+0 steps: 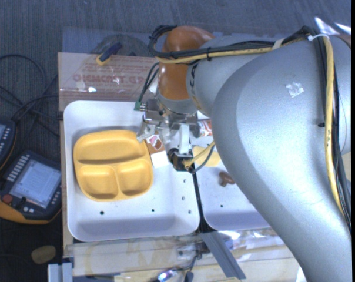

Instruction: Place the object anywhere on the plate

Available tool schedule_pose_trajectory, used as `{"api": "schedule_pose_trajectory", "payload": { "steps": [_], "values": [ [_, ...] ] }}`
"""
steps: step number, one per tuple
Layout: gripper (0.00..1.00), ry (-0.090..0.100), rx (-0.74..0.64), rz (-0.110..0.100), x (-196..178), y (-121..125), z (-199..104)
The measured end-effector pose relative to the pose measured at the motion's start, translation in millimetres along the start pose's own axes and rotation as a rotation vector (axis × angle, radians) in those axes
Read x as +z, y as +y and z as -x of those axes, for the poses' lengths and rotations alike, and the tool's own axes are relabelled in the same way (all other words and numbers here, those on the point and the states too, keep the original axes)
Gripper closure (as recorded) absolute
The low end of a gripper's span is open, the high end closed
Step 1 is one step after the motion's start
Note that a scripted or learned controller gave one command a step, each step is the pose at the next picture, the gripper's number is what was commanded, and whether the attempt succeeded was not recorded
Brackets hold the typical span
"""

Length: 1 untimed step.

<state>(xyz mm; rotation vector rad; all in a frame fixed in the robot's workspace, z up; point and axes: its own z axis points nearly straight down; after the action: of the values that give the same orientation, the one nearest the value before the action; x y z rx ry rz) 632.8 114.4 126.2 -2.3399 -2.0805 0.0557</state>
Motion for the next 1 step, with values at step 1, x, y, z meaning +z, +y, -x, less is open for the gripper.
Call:
{"api": "schedule_pose_trajectory", "payload": {
  "steps": [1],
  "values": [
    [1.0,-0.014,-0.146,0.052,21.1,-10.7,-11.1]
  ]
}}
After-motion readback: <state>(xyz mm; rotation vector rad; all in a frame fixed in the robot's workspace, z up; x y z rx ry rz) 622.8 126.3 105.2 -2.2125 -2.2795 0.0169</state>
